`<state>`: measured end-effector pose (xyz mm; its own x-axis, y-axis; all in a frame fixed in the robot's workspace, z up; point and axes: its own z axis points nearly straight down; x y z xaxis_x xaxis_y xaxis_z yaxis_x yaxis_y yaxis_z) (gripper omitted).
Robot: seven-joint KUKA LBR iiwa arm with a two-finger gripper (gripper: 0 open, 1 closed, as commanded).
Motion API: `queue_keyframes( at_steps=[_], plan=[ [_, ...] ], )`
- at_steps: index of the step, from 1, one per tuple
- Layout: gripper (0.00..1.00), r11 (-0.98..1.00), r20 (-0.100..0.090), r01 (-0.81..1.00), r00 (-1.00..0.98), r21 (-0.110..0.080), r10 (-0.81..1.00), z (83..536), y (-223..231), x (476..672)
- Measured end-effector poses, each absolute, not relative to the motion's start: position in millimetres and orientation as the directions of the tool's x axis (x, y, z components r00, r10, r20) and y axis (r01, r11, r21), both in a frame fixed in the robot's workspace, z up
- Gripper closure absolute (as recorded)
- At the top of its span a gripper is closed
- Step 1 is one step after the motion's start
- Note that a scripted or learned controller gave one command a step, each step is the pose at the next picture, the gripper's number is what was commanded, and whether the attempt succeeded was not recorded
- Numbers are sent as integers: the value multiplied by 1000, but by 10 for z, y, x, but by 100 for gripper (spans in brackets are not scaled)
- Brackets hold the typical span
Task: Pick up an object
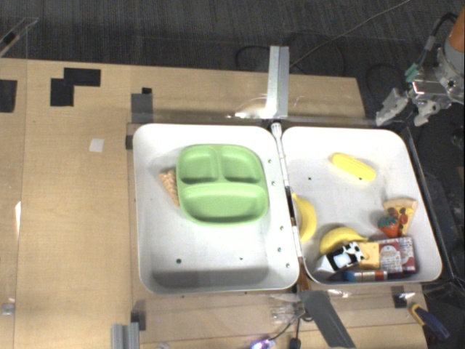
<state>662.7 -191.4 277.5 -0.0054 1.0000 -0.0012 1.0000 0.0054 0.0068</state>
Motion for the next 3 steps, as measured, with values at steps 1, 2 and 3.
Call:
queue_keyframes(
  at_steps=[1, 2, 3],
  plan=[
    [0, -12, -1, 1000, 12, 5, 1000, 1914, -1549, 6703],
    [0, 70, -1, 998, -70, 8, 998, 930, -1600, 6424],
    [100, 70, -2, 997, -70, 15, 998, 1057, -1594, 6447]
  ],
)
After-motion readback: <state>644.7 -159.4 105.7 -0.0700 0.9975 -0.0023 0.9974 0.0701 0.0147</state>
